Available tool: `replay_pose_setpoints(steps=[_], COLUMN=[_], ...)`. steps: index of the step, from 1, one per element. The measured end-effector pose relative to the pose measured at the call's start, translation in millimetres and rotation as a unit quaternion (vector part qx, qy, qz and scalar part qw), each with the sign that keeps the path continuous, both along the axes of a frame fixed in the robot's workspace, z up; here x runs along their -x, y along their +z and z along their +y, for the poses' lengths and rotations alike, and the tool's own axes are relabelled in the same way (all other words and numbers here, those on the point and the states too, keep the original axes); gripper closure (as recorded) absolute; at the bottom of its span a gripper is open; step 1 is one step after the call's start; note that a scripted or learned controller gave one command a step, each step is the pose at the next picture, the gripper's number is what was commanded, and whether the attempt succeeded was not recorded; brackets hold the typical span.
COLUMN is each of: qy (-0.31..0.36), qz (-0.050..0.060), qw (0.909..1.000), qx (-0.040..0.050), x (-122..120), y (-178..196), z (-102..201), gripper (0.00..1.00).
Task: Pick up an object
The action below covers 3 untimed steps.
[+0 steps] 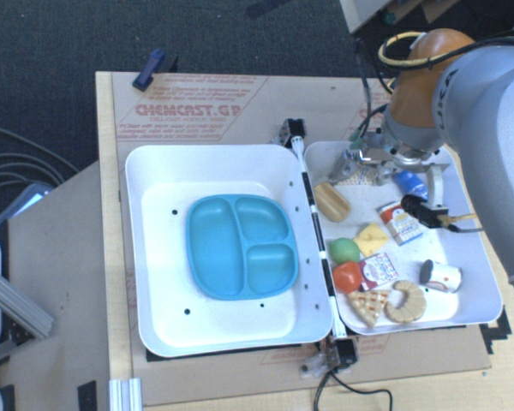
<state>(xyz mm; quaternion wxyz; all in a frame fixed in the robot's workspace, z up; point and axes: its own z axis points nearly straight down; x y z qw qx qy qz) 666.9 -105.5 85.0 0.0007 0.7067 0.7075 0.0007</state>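
Camera view: gripper (385, 168) hung low over the far end of the right bin (488, 302); whether it was spread or pressed together could not be told. Nearest lay the tan bread roll (331, 201), just near-left of it, long axis slanting.

Grey, smooth-shelled arm (488, 84), broad and rounded, pale bluish-grey in the light. Glossy orange band (421, 80) above the wrist, domed at the top. Below the band, a darker grey ring, then a lighter metallic flange. Thin black cables looped beside the orange section, one yellowish loop near its top. Gripper (373, 163) of dull metal and dark parts, small fittings too blurred to make out. No legible markings on the shell.
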Motion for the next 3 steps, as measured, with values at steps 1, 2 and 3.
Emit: replay_pose_setpoints(steps=[1, 2, 3], qy=[0.000, 0.000, 0.000], qz=[0.001, 0.002, 0.002], qw=[1.0000, 1.0000, 1.0000], qx=[0.0000, 0.0001, 0.0001], x=[0.3, 0.4, 0.5], y=[0.0, -0.1, -0.1], z=[10.3, 12.1, 13.8], gripper=[0.00, 0.00, 0.00])
